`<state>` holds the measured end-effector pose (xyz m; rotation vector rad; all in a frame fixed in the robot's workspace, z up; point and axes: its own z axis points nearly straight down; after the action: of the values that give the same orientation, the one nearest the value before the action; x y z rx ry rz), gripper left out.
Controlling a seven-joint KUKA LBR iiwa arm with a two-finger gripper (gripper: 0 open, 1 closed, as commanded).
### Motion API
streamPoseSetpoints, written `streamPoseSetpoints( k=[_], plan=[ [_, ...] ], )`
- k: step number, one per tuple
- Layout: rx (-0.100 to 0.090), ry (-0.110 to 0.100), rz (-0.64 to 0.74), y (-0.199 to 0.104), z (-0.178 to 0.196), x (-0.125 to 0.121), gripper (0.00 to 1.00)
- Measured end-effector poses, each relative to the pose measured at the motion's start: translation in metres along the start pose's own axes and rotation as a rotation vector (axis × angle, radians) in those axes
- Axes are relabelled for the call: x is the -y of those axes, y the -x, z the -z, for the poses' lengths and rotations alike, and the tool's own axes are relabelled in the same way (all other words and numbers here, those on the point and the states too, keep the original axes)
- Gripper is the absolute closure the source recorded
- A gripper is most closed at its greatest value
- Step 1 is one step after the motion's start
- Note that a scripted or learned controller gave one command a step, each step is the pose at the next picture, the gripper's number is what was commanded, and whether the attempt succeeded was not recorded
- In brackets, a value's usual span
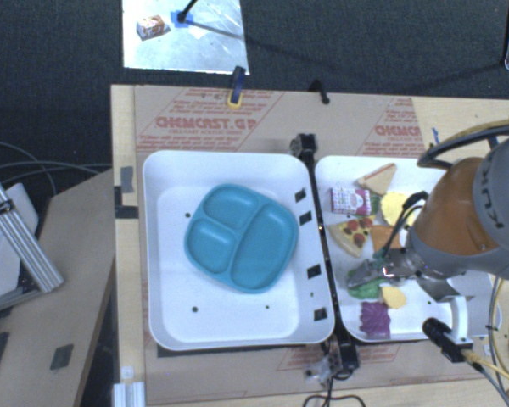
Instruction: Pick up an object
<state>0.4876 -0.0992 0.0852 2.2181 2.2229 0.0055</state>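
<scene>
Left bin: holding a blue divided plate, lying flat near its middle.
Right bin: holding toy food — a sandwich wedge, milk carton, pizza slice, purple grapes, green piece.
Gripper: hanging just above the green piece, right of the pizza slice — whether it is gripping anything, I cannot tell.
Arm: reaching over the right bin.
</scene>
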Motion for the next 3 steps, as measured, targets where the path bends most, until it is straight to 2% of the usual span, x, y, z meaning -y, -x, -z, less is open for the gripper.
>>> streamPoseSetpoints(
  k=[1,2,3],
  plan=[
    [0.001,0.000,-0.001,-0.001,0.000,0.000,0.00],
    [0.002,0.000,0.002,-0.017,0.000,0.000,0.00],
    [0.002,0.000,-0.001,-0.008,0.026,0.000,0.00]
  ],
)
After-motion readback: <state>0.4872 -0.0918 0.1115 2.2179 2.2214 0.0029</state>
